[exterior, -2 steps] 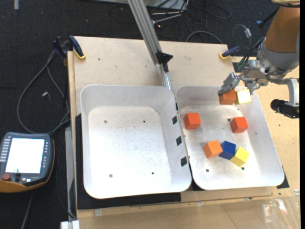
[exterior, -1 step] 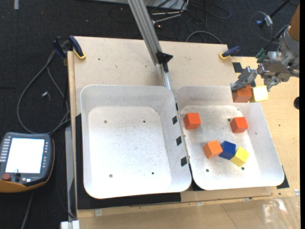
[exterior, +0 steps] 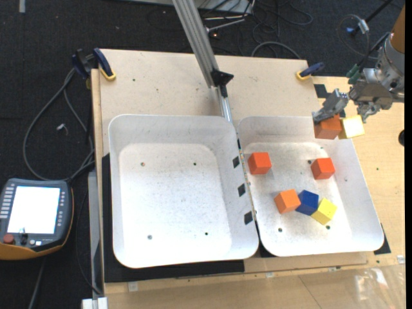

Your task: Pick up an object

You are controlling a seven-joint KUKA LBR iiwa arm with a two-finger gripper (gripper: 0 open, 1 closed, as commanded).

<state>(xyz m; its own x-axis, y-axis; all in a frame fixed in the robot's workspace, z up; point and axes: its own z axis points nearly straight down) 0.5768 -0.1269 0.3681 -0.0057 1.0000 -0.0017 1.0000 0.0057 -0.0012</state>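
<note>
My gripper [exterior: 351, 111] hovers at the far right corner of the right bin [exterior: 360, 192], with the arm coming in from the right. Directly under it sit an orange cube [exterior: 327, 128] and a pale yellow cube [exterior: 353, 128], side by side at the bin's rim. Whether either one is gripped is unclear. Lower in the same bin lie two orange cubes [exterior: 259, 163] [exterior: 322, 168]. Nearer the front is a tight cluster of an orange cube [exterior: 287, 201], a blue cube [exterior: 309, 201] and a yellow cube [exterior: 324, 210].
The left bin [exterior: 122, 172] stands beside the right one, the two meeting at a ridge marked with black tags [exterior: 244, 188]. A slanted metal pole [exterior: 196, 31] ends near the bins' far junction. A teach pendant [exterior: 33, 217] lies left of the bench.
</note>
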